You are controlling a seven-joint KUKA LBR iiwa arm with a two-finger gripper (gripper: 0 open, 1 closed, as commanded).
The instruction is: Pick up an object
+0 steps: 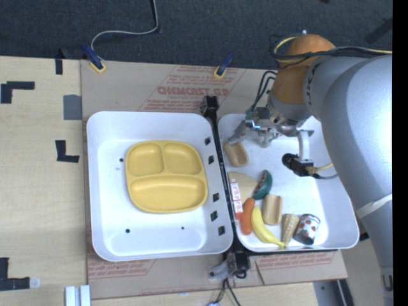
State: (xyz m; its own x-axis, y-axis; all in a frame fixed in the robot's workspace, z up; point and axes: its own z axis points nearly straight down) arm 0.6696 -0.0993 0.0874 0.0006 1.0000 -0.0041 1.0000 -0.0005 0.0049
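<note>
The gripper [262,134] hangs just beside the tan block [235,153].

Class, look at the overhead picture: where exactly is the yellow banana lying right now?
The yellow banana lies in the right-hand white bin, near its front edge, between the orange carrot on its left and the tan cone-shaped piece on its right.

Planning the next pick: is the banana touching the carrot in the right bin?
Touching. The camera view shows the banana lying against the carrot, no gap.
</note>
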